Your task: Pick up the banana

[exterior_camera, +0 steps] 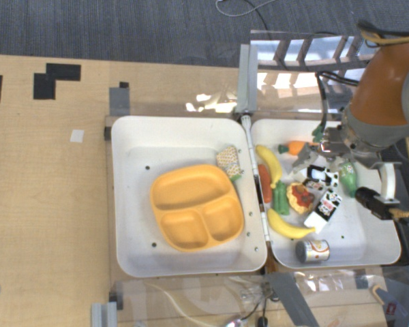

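Observation:
Two yellow bananas lie in the right bin [378,247]. One banana [269,163] lies along the bin's left wall near the back. The other banana [290,227] lies curved near the front, beside a pizza slice toy [301,197]. My gripper [320,157] hangs low over the back middle of this bin, to the right of the upper banana and above some black-and-white toys [318,177]. Nothing yellow shows at the gripper. The arm's orange band [388,80] rises behind it on the right.
The right bin also holds a carrot [296,147], a green toy [347,178], red [264,176] and green [279,197] pieces and a can [312,251]. The left bin [133,182] holds a yellow divided plate [196,206] and a speckled toy [228,159].

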Motion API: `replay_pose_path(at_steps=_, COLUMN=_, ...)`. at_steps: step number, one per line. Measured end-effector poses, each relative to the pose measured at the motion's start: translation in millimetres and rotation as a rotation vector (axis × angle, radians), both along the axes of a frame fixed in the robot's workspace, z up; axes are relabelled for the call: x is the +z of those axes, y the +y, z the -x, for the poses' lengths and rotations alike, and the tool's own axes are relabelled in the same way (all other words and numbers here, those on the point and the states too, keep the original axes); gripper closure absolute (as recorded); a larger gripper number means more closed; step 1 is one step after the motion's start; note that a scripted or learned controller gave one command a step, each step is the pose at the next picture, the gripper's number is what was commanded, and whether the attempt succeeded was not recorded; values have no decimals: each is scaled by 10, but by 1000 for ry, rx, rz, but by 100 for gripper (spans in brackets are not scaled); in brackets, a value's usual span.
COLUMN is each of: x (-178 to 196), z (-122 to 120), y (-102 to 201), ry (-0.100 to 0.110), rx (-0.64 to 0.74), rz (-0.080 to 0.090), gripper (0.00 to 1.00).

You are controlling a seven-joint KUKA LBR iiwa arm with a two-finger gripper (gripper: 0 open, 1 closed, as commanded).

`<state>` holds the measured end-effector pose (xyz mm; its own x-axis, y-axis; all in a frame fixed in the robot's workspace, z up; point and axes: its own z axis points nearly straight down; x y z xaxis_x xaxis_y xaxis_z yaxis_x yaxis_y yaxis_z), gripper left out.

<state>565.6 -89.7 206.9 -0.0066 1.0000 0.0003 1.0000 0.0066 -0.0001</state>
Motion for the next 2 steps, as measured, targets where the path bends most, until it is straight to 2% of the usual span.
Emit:
replay_pose_path(at_steps=1, x=-731, z=-194, y=-88, ry=2, rx=-103, rz=-1, gripper=0)
replay_pose_path(at_steps=2, x=-913, z=-282, y=-34, ry=-41, rx=-103, rz=8, gripper=0)
